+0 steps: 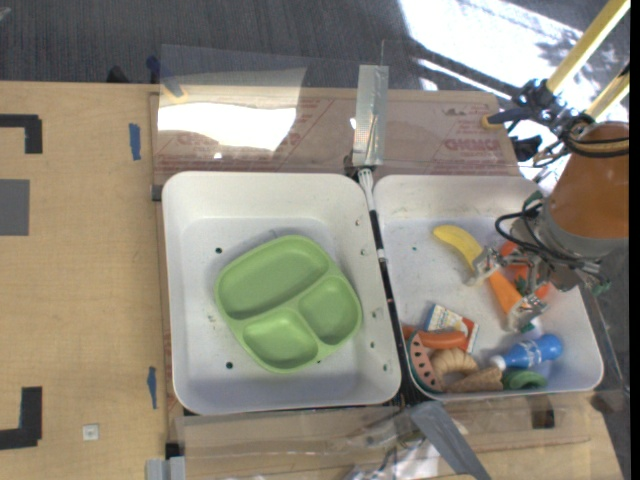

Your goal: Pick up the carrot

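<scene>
Inside your right-hand shallow white bin (585, 363), the two-finger gripper (510, 286) straddles the slim orange carrot (503, 290) (long axis slanting down-right), fingers spread, not clamped.

Bench top (70, 298) is showing pale wood-coloured board, running across the left and along the near edge. Black angular markings (25, 133) are sitting on it at the far left, with a grey square patch (12, 208) between them. Short strips of blue tape (134, 140) are lying near the board's seams. A clear plastic sheet (235, 118) behind the bins is catching a bright white glare. An upright metal bracket (370, 118) is standing at the middle of the far side. Beyond the bench, dark grey carpet (200, 18) is covering the floor. Strong light is falling in bright patches (470, 13) across the floor at upper right.
</scene>
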{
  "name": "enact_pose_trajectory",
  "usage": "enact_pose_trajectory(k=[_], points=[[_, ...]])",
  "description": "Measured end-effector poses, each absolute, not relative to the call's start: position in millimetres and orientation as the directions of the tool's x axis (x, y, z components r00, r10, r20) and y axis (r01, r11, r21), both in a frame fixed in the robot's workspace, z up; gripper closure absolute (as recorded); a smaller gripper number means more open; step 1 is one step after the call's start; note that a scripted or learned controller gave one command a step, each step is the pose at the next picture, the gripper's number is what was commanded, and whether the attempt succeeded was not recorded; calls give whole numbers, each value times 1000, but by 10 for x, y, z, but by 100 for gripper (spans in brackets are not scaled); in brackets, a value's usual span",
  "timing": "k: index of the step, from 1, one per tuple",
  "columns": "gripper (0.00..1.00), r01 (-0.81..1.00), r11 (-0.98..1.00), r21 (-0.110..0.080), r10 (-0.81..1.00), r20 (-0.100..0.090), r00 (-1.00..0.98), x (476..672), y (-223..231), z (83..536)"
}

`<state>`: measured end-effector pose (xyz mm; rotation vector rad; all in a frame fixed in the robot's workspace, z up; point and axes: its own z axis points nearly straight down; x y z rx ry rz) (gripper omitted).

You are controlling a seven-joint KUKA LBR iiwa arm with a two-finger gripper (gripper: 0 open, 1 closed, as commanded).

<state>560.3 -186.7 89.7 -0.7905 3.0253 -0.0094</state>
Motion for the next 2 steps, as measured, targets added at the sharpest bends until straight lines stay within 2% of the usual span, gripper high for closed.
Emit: enact_pose_trajectory(k=[1, 2], points=[[0, -458, 889, -6, -458, -13, -889, 5531, -1264, 904], [100, -457, 890, -11, -457, -26, -889, 5572, -1253, 1038]])
